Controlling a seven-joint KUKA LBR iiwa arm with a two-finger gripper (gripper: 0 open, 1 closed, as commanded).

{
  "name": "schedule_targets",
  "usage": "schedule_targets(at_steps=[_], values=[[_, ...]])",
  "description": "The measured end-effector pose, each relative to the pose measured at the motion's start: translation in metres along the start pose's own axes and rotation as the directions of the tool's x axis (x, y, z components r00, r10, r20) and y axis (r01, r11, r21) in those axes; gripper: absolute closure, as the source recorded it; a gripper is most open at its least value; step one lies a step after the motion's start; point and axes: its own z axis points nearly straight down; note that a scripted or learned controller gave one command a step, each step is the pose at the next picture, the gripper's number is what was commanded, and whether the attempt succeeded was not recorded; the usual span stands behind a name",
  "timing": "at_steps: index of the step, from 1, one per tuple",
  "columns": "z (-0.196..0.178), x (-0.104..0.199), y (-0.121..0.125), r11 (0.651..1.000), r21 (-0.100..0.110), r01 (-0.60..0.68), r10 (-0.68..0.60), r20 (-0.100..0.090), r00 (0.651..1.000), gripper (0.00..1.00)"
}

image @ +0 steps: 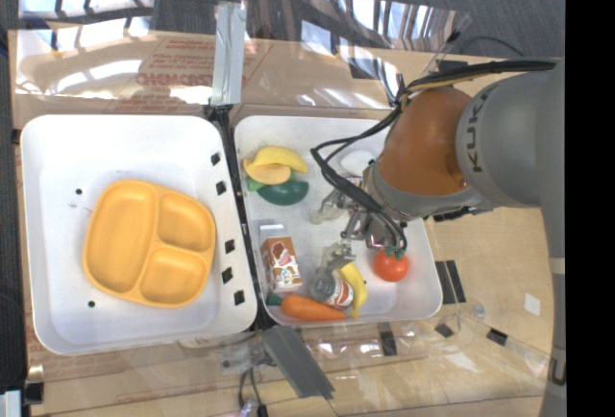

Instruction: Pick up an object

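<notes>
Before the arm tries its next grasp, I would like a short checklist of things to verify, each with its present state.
1. gripper is over the right bin: ok.
2. Fingers free of any object: cannot tell.
3. Tomato reachable beside the gripper: ok.
4. Can crowded by the small banana and carrot: not ok.
5. Juice box lies apart with free space: ok.
6. Yellow tray sits in the left bin, out of the way: ok.

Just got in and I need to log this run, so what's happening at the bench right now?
A grey robot arm with an orange band reaches into the right white bin, its hand low among toy food: a red tomato, an orange carrot, a small yellow banana and a small carton. Nothing is visibly held. The left white bin holds a yellow divided tray.
</notes>
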Motion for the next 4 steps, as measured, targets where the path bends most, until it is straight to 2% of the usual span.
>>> schedule_targets(at_steps=[1,2,3,4], values=[[-0.012,-0.084,0.026,0.993,0.000,-0.118,0.118,0.010,0.993,0.00],[-0.104,-0.075,-0.036,0.991,0.003,-0.136,0.136,0.020,0.991,0.00],[0.008,-0.104,-0.034,0.991,0.001,-0.132,0.132,0.003,0.991,0.00],[-0.008,-0.108,-0.032,0.992,0.002,-0.123,0.123,0.014,0.992,1.00]])
